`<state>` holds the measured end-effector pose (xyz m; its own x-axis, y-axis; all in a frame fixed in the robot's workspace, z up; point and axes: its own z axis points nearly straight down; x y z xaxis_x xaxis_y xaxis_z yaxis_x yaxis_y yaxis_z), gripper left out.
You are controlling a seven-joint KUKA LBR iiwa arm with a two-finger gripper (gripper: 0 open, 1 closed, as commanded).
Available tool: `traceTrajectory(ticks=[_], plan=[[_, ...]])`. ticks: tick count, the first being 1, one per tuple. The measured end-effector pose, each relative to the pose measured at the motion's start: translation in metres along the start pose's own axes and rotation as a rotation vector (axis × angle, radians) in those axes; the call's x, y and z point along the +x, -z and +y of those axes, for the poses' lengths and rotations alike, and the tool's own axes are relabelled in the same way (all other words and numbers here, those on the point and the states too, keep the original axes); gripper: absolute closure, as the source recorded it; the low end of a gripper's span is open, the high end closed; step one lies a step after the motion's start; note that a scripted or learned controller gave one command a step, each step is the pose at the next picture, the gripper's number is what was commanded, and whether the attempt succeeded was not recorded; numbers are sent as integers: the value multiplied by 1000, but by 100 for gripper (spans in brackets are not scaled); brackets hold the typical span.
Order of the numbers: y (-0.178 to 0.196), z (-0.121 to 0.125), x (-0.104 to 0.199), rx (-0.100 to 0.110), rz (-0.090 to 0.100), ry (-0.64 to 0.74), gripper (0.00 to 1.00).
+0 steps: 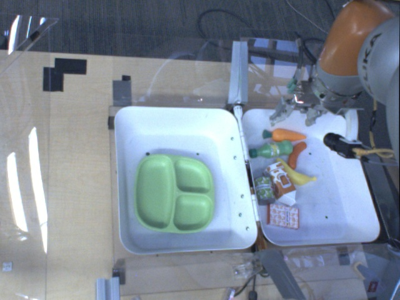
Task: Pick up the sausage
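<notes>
One sausage (pixel 297 154), one carrot (pixel 288 134), one banana (pixel 300 177) — jaws (pixel 297 110) spread wide, nothing between them — one green tray (pixel 175 193).

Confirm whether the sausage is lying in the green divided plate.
No: the sausage lies in the right bin beside the carrot, while the green plate sits in the left bin.

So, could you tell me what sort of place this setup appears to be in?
Probably a robotics lab bench: a robot arm with its gripper above two white bins, toy food like a carrot, and loose cables.
</notes>
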<state>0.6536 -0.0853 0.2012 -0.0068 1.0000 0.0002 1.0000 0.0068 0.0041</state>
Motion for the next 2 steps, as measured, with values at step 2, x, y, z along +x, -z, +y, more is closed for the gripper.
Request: traceTrajectory(ticks=[2], plan=[[-113,-75,-95,-5,-1,-214,0]])
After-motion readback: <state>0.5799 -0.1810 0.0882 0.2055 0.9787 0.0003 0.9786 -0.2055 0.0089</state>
